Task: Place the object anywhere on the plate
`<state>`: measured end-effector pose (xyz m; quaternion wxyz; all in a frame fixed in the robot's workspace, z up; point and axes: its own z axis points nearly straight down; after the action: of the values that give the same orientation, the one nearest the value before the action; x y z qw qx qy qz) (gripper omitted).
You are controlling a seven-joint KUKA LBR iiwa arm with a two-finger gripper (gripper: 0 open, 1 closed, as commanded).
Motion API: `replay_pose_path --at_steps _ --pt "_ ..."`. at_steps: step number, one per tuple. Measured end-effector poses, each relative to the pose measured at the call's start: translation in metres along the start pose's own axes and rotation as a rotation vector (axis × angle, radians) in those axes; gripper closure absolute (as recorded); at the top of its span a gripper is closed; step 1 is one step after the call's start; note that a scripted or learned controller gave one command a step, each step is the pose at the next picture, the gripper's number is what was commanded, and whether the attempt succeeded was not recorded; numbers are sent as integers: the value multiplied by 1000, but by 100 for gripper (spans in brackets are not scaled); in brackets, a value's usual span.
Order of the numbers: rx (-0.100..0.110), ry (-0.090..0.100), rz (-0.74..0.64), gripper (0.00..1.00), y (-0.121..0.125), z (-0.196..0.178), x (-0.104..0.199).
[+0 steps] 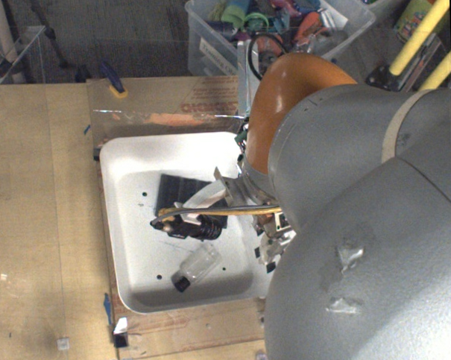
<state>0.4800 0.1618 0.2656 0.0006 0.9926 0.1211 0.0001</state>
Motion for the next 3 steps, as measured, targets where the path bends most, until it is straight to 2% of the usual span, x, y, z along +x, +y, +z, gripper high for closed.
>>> replay_pose_path --at_steps 1,2,3 --pt "2 -3 -67 0 -58 85 14" --pt "1 0 -58 0 -11 53 115" --pt "1 -2 -72 0 12 -35 46"
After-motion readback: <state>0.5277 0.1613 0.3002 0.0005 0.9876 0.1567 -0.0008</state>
